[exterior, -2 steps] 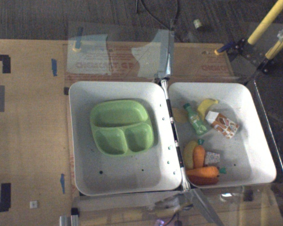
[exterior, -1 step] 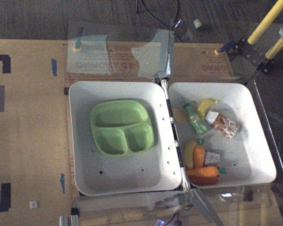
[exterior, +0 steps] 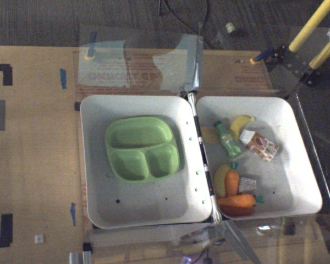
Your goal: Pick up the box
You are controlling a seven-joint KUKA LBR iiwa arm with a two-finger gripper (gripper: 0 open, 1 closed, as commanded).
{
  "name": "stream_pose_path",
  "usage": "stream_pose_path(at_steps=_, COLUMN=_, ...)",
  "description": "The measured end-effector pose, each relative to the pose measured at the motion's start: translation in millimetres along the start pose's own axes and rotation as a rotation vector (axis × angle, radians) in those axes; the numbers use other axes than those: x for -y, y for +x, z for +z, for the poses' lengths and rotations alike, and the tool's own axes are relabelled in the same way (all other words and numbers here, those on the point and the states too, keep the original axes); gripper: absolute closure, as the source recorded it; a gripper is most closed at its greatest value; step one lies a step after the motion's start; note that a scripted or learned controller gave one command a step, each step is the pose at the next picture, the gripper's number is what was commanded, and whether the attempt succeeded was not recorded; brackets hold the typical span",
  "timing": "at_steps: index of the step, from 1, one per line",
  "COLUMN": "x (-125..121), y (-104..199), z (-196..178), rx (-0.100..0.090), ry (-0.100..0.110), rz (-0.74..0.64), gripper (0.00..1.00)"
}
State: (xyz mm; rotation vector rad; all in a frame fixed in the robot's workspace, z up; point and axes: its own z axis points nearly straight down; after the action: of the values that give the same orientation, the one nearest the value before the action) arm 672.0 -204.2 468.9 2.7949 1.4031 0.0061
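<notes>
On the bench, left bin [exterior: 93, 164] holds a green divided tray [exterior: 142, 148] mid-floor; right bin [exterior: 297, 164] holds the clutter: carrots [exterior: 236, 194] at its near-left corner, green bottle [exterior: 227, 139] and a yellow piece [exterior: 241, 124] toward its far-left, and the box [exterior: 259, 145], a small printed carton lying flat and skewed, near the bin's centre and just beside the yellow piece. Likely light, stiff-ish card that dents if squeezed, so pinch across the short sides; gripper state: can't tell.
</notes>
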Motion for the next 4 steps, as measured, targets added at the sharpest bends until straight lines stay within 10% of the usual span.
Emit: stream_pose_path(at_steps=4, x=0, y=9, z=-45, rx=0.002, ry=-0.02, rz=-0.016, gripper=1.0)
